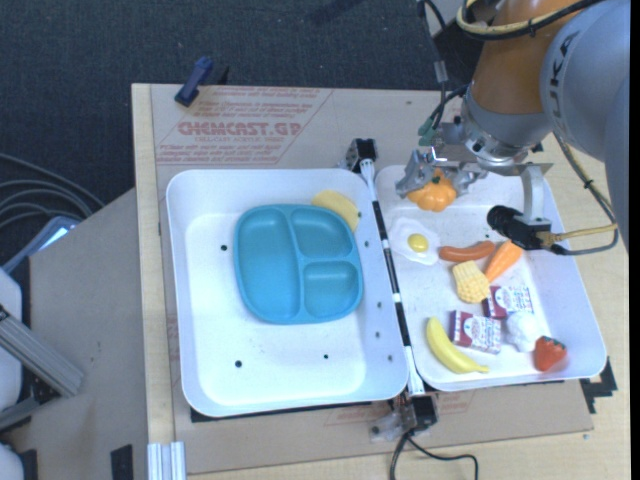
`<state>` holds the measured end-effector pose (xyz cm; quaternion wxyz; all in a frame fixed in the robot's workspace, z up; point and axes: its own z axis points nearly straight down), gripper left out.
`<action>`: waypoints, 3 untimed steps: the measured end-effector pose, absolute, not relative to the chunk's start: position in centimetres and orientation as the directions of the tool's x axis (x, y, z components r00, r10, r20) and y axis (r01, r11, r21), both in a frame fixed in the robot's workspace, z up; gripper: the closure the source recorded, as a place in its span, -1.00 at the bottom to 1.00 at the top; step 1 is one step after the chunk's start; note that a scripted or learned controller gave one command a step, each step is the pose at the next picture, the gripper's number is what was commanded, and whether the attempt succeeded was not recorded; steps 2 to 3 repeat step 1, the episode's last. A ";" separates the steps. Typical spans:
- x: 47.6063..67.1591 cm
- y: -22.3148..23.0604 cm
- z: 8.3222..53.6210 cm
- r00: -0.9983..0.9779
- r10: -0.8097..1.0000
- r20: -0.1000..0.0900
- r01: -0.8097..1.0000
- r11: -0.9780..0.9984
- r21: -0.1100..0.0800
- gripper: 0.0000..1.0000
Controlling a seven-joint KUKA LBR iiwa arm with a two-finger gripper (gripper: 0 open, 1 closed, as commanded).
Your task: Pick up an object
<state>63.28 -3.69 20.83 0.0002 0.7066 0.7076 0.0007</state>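
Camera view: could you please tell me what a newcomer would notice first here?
Probably the large blue compartment plate, lying in the left white bin. Next, the grey arm's claw at the far end of the right white bin, directly over an orange toy pepper, with small toy foods scattered nearer the camera.

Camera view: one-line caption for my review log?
Gripper over an orange toy at the right bin's far end; blue divided plate in the left bin.
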 end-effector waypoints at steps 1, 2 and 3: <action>60.1 3.7 21.1 -0.002 1.000 0.002 1.000 0.002 -0.004 1.00; 60.1 3.7 21.1 -0.002 1.000 0.002 1.000 0.002 -0.004 1.00; 60.1 3.7 21.1 -0.002 1.000 0.002 1.000 0.002 -0.004 1.00</action>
